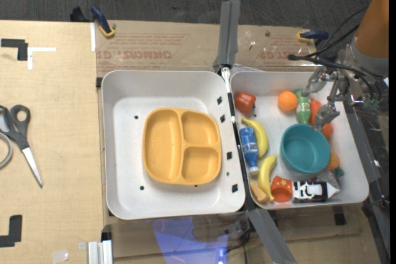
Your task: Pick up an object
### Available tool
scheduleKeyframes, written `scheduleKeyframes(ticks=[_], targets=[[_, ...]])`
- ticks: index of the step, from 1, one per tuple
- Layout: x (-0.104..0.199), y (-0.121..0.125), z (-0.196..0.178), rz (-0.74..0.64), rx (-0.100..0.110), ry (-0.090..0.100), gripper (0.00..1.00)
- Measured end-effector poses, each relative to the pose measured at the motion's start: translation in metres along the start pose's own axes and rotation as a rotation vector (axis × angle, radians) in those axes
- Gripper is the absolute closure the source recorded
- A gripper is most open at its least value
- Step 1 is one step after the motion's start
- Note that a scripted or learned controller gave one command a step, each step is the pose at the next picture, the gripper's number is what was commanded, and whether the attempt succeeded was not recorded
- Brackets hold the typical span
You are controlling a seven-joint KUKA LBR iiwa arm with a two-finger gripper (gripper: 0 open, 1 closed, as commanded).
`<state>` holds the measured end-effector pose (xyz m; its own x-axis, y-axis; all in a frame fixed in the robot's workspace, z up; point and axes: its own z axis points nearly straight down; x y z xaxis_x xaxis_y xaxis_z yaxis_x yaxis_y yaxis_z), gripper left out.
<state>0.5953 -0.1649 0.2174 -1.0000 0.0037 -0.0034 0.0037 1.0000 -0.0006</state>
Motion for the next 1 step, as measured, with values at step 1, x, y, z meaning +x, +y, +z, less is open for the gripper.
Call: scheduleKeyframes(ticks=[1], targets=[[-0.0326,0.0302,0.124,0.137,0.0,-0.002,0.0]])
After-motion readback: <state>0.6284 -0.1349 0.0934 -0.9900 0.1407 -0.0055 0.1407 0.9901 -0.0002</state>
